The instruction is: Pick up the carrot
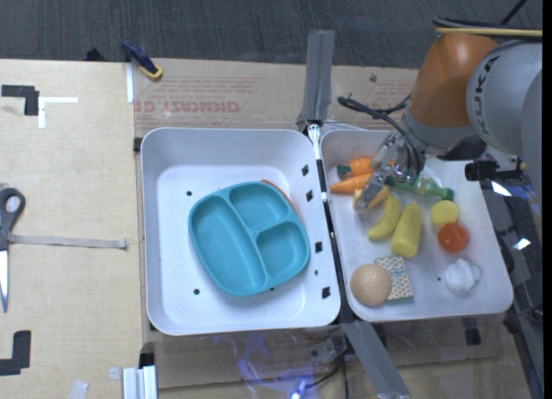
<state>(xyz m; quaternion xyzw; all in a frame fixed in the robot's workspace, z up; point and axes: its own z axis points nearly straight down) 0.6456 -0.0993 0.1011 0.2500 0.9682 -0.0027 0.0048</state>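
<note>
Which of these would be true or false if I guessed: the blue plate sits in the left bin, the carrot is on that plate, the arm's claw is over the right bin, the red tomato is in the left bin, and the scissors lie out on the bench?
1. The blue divided plate sits in the left bin. True.
2. The carrot lies on the blue plate. False: it lies in the right bin, near its left wall.
3. The gripper is over the right bin. True: it is right beside the carrot.
4. The red tomato is in the left bin. False: it is in the right bin, below a yellow lemon.
5. The scissors lie on the bench, left of both bins. True.
</note>
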